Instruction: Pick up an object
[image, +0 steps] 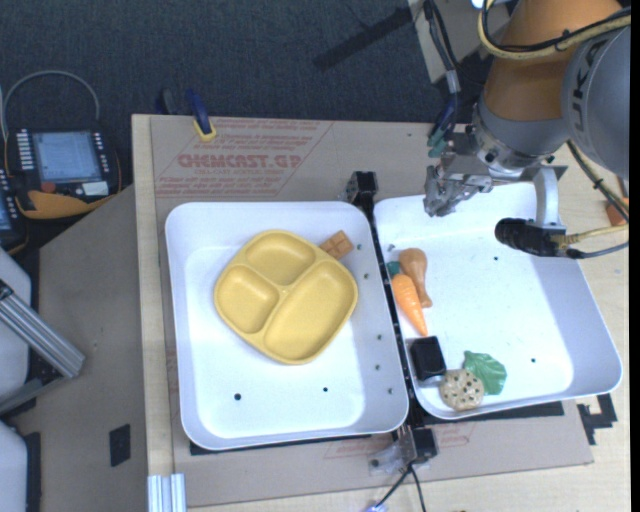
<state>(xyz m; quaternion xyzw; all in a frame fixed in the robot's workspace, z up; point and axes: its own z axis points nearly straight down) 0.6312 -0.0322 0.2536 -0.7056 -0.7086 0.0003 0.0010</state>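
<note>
The jaws cannot be made out from this high, slanted angle, so whether they stand open or closed I cannot tell. The gripper (447, 196) hangs over the far left corner of the right bin (560, 330), and nothing shows in its grasp. Above it the grey arm (560, 80) with its orange band comes in from the right.

The objects to pick from lie along the near left side of the right bin. A carrot (408, 303) lies beside the bin's left wall, and a tan drumstick-shaped toy (414, 270) rests just beside it, touching or nearly touching. Nearer the camera sits a small black block (428, 357), and close to that a round speckled cookie (461, 389) touches a green leafy piece (487, 368). All of these are well apart from the gripper.

The left bin (200, 300) holds a yellow divided plate (286, 296) with three compartments. A small brown block (337, 244) peeks out at the plate's far right edge, touching it. Both bins rest on a cardboard sheet (250, 150) with red printing.
</note>
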